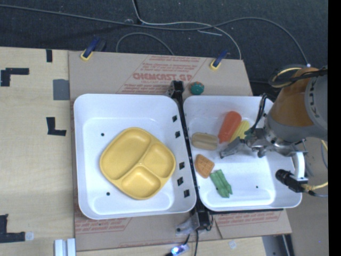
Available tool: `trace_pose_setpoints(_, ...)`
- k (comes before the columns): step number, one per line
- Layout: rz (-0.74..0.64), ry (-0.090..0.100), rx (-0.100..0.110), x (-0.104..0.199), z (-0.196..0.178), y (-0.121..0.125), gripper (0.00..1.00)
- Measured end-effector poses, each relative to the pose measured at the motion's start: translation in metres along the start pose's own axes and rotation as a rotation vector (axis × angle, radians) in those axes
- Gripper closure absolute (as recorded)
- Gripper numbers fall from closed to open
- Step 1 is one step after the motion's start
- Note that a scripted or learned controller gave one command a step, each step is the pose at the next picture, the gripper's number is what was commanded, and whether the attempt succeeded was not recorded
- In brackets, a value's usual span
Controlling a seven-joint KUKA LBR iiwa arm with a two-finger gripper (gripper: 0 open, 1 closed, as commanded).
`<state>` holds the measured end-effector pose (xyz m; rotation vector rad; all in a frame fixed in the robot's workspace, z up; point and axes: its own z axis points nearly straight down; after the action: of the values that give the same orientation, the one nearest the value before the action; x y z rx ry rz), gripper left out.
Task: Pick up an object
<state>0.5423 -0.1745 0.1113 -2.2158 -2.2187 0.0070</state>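
The right bin (245,196) holds several toy foods: a red-orange carrot-like piece (230,125), a yellow piece (243,128) beside it, a tan bread roll (204,140), an orange waffle-like piece (204,165) and a green piece (220,183). My gripper (230,150) reaches in from the right, low in the bin, its tip just below the red piece and to the right of the roll. Nothing shows between its fingers. The arm's wrist covers the bin's right side.
The left bin (88,143) holds a yellow divided plate (137,162). A small teal ball (197,88) lies on the cardboard behind the bins. Black clips run along the seam between the bins. Cables cross the dark floor at the back.
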Motion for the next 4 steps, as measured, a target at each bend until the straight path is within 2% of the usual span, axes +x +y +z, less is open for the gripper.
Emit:
trace_pose_setpoints(1, -0.001, -0.001, -0.004, 0.000, -0.014, 0.001, 1.00)
trace_pose_setpoints(2, -0.001, -0.002, -0.012, 0.004, -0.076, 0.001, 1.00)
trace_pose_setpoints(3, 0.000, -0.002, -0.010, 0.004, -0.110, 0.002, 1.00)
trace_pose_setpoints(4, -0.004, 0.000, -0.006, 0.050, -0.102, 0.016, 1.00)
